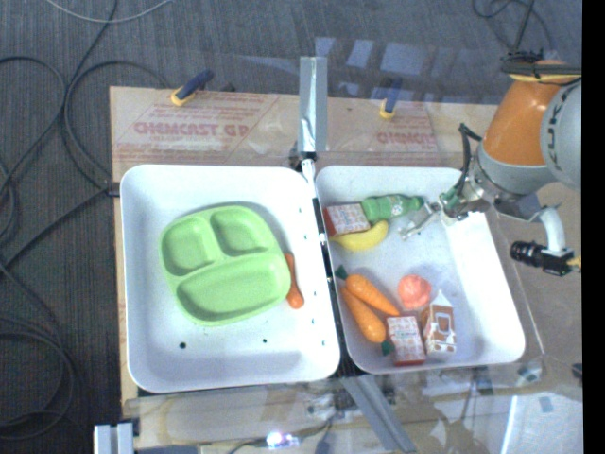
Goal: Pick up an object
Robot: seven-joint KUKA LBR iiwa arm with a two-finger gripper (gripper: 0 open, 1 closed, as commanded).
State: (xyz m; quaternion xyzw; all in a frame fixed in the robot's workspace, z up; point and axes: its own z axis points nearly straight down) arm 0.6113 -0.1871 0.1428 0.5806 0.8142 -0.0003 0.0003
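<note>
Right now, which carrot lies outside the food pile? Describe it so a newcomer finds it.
Look in the left bin, which holds the green divided tray. The lone carrot lies along that tray's right edge, slimmer than the two carrots in the right bin.

Black cables trail over the grey carpet at the frame's left, beyond the brown counter bearing two clamps.

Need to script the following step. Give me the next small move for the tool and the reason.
Probably a short drop straight down onto the green bottle. The tool sits at the bottle's right end in the right bin, near the top wall, with nothing visibly between its fingers. The banana and a small carton crowd the bottle's left side, so the right end looks like the freer approach.
</note>
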